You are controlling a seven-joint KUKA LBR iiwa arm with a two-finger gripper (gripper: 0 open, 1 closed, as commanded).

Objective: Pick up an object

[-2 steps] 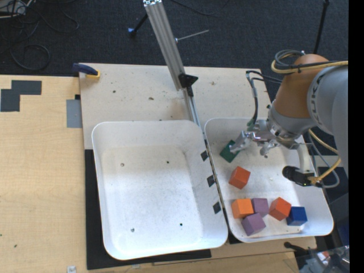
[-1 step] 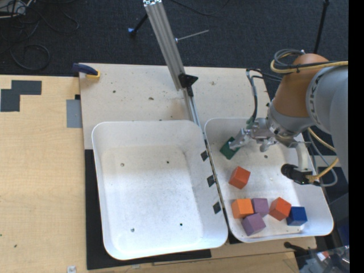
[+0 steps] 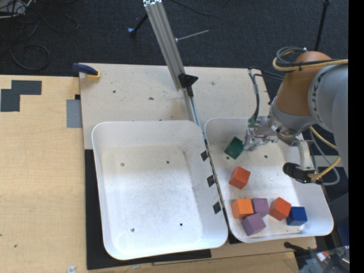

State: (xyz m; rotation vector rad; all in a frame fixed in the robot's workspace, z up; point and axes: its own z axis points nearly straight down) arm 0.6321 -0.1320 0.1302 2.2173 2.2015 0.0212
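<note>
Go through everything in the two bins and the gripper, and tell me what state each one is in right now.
gripper: low over the right bin, beside the green block
green block: tilted, at the gripper's tip; grasp not clear
red-orange block: lying loose mid-bin
orange block: touching the purple blocks
purple blocks: two, pressed together
red block: against the blue block
blue block: near the bin's rim
right bin: holds all blocks
</note>
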